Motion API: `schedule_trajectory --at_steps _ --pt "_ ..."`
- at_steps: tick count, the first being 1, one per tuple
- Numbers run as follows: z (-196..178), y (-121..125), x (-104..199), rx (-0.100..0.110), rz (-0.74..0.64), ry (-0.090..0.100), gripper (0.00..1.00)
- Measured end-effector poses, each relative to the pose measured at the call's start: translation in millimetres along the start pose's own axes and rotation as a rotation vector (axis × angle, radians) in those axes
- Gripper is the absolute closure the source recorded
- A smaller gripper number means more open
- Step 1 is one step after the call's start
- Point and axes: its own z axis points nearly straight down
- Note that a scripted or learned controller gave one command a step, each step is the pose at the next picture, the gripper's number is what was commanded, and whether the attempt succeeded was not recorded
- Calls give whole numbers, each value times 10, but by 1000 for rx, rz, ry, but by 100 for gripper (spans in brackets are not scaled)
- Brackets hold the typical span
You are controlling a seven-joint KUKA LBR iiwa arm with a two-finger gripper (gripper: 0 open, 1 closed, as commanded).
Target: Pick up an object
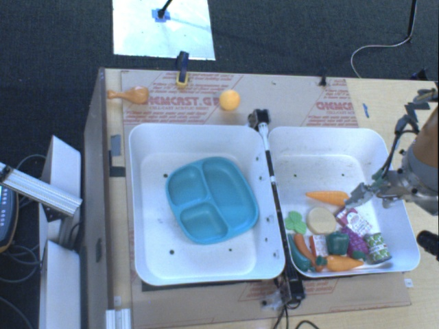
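Observation:
The right bin [329, 149] holds a heap of toy foods along its near side. An orange carrot [328, 197] lies at the heap's far edge, with a cream disc [320, 219] just in front of it. A red and white packet [350, 219], purple grapes [358, 240], a green pepper [337, 242] and a green can [378, 247] lie further to the near right. My gripper [361, 194] hangs low over the bin's right part, just right of the carrot's tip and above the packet. Nothing is visibly held in it.
The left bin [154, 149] carries a blue divided plate [211, 199]. Behind the bins on the bench lie an orange ball [230, 100], an orange drumstick toy [130, 96] and a yellow clamp [182, 72]. A divider rail [269, 163] runs between the bins.

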Motion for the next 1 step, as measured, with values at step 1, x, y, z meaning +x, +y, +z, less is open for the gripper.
schedule_trajectory --at_steps 1 --pt "1164 546 374 -2 -1 0 0"
